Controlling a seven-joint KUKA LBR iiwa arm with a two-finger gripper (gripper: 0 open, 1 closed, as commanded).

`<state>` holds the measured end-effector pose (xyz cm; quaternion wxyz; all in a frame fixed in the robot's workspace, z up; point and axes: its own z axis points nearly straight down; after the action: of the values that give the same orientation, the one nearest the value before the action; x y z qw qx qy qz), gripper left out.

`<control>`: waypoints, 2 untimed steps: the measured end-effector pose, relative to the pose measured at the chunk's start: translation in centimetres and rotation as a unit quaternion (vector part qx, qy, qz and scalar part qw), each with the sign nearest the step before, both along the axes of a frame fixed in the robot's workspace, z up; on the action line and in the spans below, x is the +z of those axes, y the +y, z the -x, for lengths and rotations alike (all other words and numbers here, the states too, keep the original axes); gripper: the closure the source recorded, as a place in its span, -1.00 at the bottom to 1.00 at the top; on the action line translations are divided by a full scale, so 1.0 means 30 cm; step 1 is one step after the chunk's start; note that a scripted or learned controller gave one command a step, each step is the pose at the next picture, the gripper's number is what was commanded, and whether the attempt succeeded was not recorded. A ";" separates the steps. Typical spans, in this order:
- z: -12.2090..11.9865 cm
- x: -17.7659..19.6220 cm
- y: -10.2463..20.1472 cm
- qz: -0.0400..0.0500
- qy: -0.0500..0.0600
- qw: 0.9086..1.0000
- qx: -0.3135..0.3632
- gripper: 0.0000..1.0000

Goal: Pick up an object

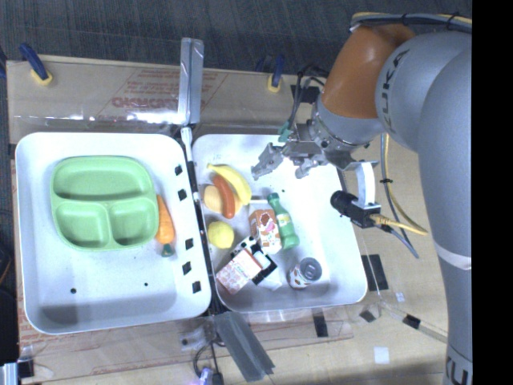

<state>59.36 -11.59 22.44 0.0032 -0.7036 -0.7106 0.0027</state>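
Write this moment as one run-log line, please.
gripper: open, above right bin, holds nothing | nearest: banana | carrot: left bin

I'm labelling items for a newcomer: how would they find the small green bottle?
Look in the right-hand white bin, near its middle. The small green plastic bottle lies just right of the orange-and-white carton; it is the only green thing there.

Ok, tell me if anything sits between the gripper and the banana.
Nothing visible does. The gripper hangs over bare bin floor in the right bin, just right of the banana. The hot dog lies against the banana's far side, away from the gripper.
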 end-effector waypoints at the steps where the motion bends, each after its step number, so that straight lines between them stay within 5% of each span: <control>1: -0.141 -0.019 0.015 0.001 -0.001 1.000 -0.006 -1.00; 2: -0.133 -0.114 0.076 0.001 0.000 0.995 -0.096 -1.00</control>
<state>63.35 -9.31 19.03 0.0032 -0.7683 -0.6401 0.0030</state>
